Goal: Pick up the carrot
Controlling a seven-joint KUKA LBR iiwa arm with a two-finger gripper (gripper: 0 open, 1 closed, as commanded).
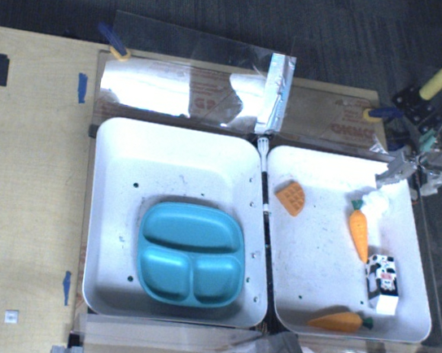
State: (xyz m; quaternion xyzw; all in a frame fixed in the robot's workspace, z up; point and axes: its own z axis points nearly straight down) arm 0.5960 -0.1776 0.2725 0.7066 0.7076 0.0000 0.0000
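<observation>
An orange carrot with a green top lies in the right bin, near its right wall and pointing toward the front. A second carrot lies along the front wall of the same bin. My gripper hangs over the bin's back right corner, above and to the right of the first carrot and apart from it. Nothing is seen held in it.
A waffle-like orange piece lies at the back left of the right bin. A black-and-white toy rests against the right wall, and a white object sits beside the carrot top. A blue divided plate lies in the left bin.
</observation>
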